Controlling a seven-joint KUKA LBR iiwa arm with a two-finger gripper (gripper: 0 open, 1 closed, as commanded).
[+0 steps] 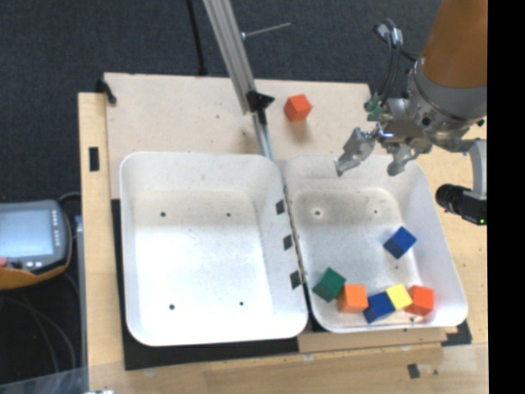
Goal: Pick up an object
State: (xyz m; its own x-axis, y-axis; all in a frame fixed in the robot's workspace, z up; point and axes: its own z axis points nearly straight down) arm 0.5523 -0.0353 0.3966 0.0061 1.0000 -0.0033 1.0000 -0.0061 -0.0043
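Observation:
My gripper (375, 158) hangs over the far edge of the right bin (344, 220), open, with nothing between its fingers. A blue cube (399, 242) lies alone in the right bin, below and to the right of the gripper. Along that bin's near edge sit a green cube (329, 284), an orange cube (353, 297), a second blue cube (379, 306), a yellow cube (399, 295) and a red-orange cube (420, 300). Another orange cube (298, 107) rests on the bench beyond the bins.
The left bin (205, 245) lies beside the right one. A slanted metal pole (234, 52) rises from the bench between the bins' far edges. A small screen device (29, 236) sits off the bench at the left.

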